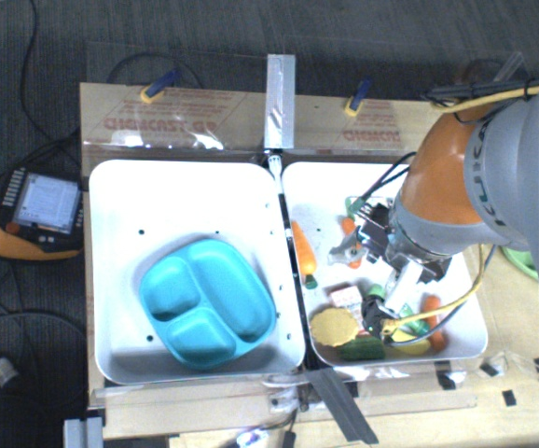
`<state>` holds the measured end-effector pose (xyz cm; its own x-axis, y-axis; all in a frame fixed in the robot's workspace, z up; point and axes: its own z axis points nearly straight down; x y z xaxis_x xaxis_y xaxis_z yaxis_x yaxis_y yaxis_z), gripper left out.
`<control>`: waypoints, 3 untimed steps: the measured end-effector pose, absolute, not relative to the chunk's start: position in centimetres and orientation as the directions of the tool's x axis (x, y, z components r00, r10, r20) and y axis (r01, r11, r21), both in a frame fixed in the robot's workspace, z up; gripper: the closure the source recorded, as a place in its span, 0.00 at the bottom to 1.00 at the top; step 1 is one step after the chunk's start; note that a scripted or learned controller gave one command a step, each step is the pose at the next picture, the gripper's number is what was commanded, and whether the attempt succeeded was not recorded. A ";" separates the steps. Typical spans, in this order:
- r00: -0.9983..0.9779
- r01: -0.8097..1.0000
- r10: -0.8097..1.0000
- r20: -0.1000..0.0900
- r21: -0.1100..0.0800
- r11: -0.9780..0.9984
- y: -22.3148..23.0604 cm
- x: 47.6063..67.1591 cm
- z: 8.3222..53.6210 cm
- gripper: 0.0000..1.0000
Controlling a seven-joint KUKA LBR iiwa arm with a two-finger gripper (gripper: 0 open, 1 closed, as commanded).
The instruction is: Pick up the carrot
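Well apart: gripper point(379, 308), carrot point(303, 250)

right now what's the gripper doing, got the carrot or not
Gripper: cannot tell if open or shut. Carrot lies by the right bin's left wall, apart from it.

Grey arm point(517, 171), orange band

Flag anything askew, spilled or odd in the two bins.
Nothing spilled or damaged. The carrot lies against the right bin's left wall, apart from the toy food piled near the front. The blue tray sits skewed in the left bin.
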<state>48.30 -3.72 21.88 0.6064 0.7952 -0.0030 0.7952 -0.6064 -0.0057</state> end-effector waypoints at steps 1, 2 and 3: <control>0.584 0.812 0.812 -0.005 -0.004 -0.584 -9.4 52.1 19.6 0.00; 0.738 0.675 0.675 -0.005 -0.006 -0.738 -2.9 48.2 18.2 0.00; 0.912 0.409 0.409 -0.005 0.002 -0.912 -5.1 48.4 31.4 0.00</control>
